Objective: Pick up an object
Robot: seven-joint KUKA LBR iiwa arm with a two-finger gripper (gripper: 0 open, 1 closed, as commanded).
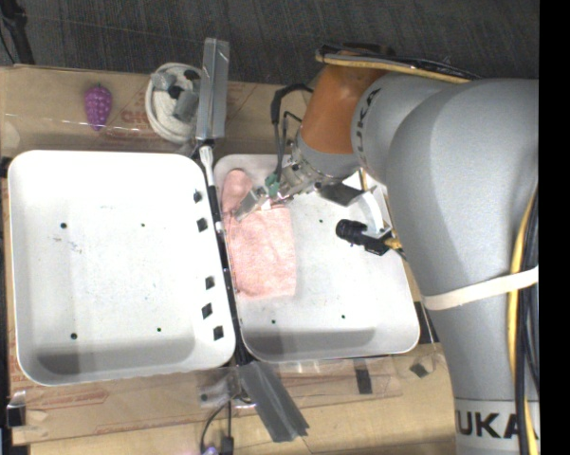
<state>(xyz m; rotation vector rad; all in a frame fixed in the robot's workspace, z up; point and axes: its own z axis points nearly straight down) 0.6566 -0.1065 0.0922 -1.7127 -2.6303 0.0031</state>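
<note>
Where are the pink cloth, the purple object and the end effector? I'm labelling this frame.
pink cloth (263,249): camera view, middle of the fabric.
purple object (98,105): camera view, its centre.
end effector (266,195): camera view, between the fingertips.

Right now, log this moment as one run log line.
arm: over right bin | hand: at pink cloth's top edge | grasp: unclear | purple toy: outside bins

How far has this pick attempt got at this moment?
The arm has reached into the right bin, and the gripper is down at the top edge of the pink cloth. The cloth lies flat on the bin floor, not lifted. Grasping and raising it remain.
</note>
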